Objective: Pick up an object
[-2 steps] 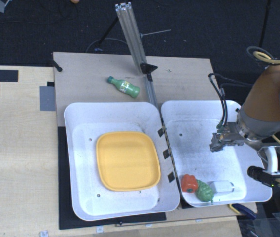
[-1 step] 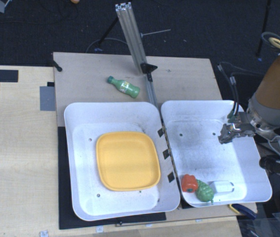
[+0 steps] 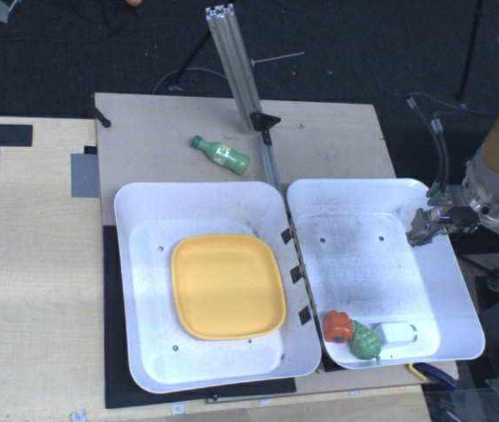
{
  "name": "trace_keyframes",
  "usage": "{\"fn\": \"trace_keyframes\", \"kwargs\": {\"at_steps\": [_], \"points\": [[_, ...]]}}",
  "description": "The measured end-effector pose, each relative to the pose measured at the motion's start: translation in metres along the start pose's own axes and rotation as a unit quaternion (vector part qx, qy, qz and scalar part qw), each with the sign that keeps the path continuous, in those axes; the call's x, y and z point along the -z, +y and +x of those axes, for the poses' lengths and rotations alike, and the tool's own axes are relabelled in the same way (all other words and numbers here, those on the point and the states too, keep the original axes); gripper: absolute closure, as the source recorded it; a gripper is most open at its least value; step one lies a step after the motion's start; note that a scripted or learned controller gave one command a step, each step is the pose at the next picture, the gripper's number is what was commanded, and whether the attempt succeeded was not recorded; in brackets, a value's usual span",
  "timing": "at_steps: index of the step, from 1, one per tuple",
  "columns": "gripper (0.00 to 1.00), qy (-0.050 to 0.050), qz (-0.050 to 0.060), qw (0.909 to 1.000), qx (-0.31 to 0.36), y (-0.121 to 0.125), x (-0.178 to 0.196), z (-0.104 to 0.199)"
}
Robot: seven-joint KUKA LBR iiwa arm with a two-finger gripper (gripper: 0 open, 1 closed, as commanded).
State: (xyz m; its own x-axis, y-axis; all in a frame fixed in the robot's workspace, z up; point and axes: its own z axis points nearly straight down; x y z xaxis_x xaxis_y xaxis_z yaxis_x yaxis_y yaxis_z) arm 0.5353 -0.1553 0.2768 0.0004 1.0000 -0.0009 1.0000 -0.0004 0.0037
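Note:
A yellow square plate (image 3: pixel 228 286) lies flat in the left bin (image 3: pixel 144 209). In the right bin (image 3: pixel 364 200), near its front edge, sit a red pepper-like toy (image 3: pixel 337 326), a green lumpy toy (image 3: pixel 365 341) and a small white block (image 3: pixel 396 332), all close together. My gripper (image 3: pixel 423 229) hangs at the right bin's right rim, well behind those three items and apart from them. Nothing shows between its fingers.
A green bottle (image 3: pixel 220 155) lies on the bench behind the left bin. A slanted aluminium rail (image 3: pixel 239 60) rises behind the gap between the bins. The arm's wrist (image 3: pixel 487 192) enters at the right edge.

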Motion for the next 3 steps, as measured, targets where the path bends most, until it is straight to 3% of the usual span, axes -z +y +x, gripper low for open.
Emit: {"fn": "trace_keyframes", "kwargs": {"at_steps": [2, 3], "points": [[1.0, 0.001, 0.003, 1.0, 0.002, -0.012, -0.016, 0.108], [1.0, 0.001, 0.003, 1.0, 0.002, -0.006, -0.021, 0.162]]}}
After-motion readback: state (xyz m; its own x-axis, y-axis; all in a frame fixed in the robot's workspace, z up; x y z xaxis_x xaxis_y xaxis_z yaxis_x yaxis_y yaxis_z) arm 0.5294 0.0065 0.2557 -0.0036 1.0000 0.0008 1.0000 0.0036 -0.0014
